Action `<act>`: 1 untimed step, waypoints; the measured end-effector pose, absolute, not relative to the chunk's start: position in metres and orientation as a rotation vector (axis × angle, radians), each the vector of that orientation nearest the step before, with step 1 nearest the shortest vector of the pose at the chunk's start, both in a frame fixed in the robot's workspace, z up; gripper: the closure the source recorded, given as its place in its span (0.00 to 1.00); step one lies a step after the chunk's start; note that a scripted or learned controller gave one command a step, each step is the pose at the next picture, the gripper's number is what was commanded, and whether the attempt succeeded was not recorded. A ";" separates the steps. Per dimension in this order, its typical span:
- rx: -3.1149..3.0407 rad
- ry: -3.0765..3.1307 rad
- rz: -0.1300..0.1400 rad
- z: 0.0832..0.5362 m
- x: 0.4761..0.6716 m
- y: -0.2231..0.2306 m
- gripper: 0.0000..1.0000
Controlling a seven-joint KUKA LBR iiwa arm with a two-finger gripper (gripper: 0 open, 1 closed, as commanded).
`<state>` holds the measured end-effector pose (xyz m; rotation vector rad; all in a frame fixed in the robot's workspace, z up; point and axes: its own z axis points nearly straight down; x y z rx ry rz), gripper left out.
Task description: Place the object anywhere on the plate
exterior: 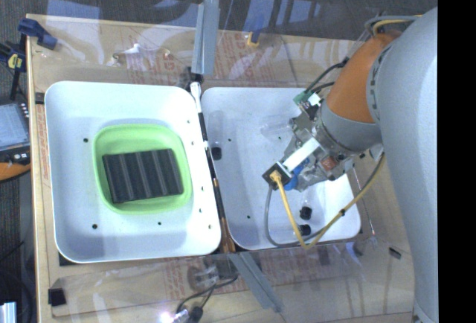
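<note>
Overhead, we saw the tool [291, 178] low in the right bin [245, 165]; its grip state was unclear to us.

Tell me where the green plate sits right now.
The green plate lies in the middle of the left white bin, carrying a dark ribbed slab, across the divider from the tool in the right bin.

Both bins, the left bin [67, 225] and the right bin [245, 225], look like smooth white plastic with a soft sheen. The plate [111, 139] is bright green, smooth and slightly glossy plastic. The dark object [141, 174] on it is matt and ribbed. The counter [111, 280] looks like pale wood under a clear, reflective sheet. The arm [405, 165] has a smooth grey shell with a satin orange band [353, 91].
</note>
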<state>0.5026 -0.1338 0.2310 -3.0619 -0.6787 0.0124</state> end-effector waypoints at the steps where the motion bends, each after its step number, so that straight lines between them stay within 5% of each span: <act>1: -3.062 -0.679 0.012 0.231 0.503 -0.134 0.00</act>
